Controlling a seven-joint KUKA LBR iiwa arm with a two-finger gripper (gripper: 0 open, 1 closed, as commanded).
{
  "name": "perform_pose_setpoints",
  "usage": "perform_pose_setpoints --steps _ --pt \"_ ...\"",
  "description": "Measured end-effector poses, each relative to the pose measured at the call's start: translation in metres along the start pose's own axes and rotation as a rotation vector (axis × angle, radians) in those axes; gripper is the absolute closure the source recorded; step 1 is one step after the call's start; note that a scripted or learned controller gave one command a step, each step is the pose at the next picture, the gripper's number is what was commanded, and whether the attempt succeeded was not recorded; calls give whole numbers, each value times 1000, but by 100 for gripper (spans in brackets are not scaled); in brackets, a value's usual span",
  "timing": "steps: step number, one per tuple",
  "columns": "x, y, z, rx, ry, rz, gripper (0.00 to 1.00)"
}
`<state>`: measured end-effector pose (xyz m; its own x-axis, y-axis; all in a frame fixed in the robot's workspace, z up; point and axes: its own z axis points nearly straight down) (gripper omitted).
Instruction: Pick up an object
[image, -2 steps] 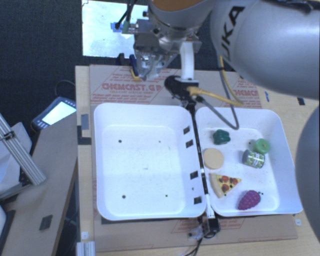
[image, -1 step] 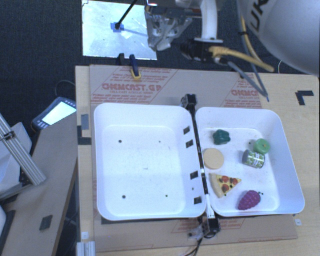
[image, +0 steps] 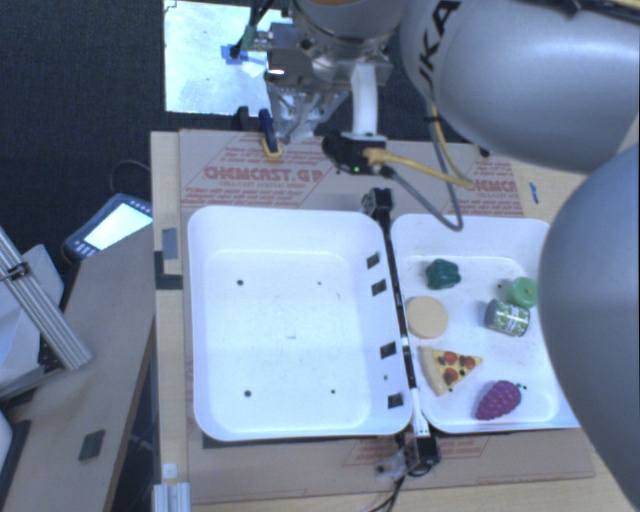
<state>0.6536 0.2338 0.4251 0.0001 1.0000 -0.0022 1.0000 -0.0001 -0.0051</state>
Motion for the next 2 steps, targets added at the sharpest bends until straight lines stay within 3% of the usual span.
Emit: perform_pose_setpoints --steps 1,2 --pt "0 14 -117 -19 6 -5 100" --pt "0 14 79 8 -2 0 100"
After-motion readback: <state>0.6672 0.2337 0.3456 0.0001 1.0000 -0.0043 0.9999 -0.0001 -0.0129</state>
